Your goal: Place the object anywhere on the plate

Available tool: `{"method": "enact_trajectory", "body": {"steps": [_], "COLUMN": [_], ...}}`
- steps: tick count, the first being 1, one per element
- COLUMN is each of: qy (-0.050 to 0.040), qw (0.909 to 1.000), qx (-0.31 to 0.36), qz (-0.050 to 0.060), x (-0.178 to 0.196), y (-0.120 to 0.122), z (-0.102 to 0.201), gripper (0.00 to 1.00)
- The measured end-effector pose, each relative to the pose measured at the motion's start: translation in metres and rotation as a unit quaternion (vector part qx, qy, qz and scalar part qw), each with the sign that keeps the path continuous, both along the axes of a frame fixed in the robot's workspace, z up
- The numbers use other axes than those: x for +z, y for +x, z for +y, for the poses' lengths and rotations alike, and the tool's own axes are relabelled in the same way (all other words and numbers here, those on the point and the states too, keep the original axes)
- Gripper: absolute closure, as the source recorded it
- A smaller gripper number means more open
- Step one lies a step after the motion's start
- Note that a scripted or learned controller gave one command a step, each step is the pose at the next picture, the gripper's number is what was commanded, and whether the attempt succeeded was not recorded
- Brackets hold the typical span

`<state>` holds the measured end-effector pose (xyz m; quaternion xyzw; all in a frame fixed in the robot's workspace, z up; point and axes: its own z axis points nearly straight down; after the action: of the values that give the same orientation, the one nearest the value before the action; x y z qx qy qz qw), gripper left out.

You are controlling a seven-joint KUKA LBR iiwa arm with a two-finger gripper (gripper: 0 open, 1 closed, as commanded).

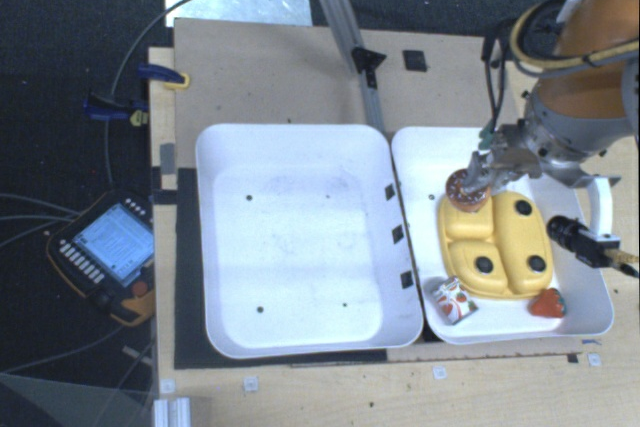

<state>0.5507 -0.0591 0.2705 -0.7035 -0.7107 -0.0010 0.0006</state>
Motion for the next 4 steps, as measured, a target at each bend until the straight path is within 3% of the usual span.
{"method": "enact_trajectory", "body": {"steps": [4], "qy": [-0.0003], "qw": [1.0000], "qx": [0.000], "qz": [0.001], "x": [-0.036], "y": [-0.023], "z": [0.207], "gripper": [1.00]}}
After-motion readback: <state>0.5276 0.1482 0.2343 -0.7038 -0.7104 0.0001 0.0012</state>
